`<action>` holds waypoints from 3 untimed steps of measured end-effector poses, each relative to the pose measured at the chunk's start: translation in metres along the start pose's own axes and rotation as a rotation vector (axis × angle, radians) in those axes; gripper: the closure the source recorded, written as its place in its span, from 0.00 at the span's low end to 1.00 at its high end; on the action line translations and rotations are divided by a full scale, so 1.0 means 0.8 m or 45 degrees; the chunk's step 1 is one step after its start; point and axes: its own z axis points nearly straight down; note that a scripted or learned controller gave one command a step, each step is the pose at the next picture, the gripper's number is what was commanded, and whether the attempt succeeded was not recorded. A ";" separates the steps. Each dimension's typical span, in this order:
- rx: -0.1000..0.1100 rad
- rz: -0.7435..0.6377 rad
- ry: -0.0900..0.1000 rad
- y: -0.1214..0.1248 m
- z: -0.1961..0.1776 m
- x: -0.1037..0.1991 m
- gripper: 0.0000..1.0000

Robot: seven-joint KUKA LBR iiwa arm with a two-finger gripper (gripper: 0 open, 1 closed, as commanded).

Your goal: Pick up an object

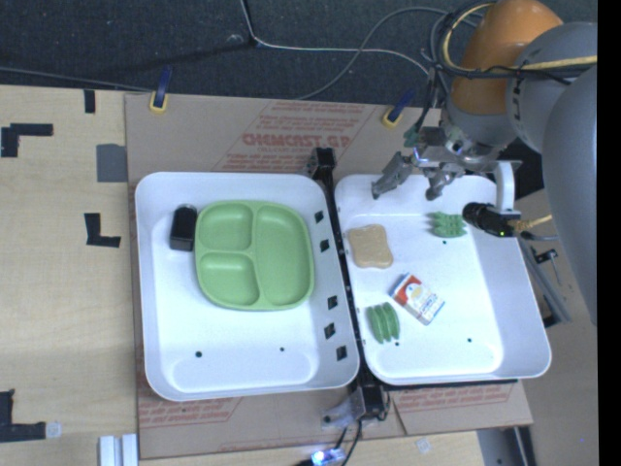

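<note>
Gripper (415, 176) hangs over the top edge of the right bin (485, 352), fingers spread wide w/ nothing between them — prob. poised to drop onto something. Loose stuff lies apart in that bin, easy to single out: tan sponge (370, 246) centre-left, small green toy (447, 224) near the fingers, red-and-white packet (418, 298), green pod (384, 321) lower down. Left bin (165, 357) holds a green divided plate (255, 254) and a black block (182, 227) — well away from the arm.

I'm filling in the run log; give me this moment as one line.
gripper: jaws open, holding nothing, above right white bin far edge | in bin: tan bread slice, green leafy toy, small red-white carton, green pod
</note>
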 end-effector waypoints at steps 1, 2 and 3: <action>-0.018 -0.003 -0.002 0.004 -0.011 0.000 0.00; -0.011 -0.004 -0.002 0.001 0.067 0.009 0.00; -0.012 -0.004 -0.003 -0.001 0.136 0.010 0.00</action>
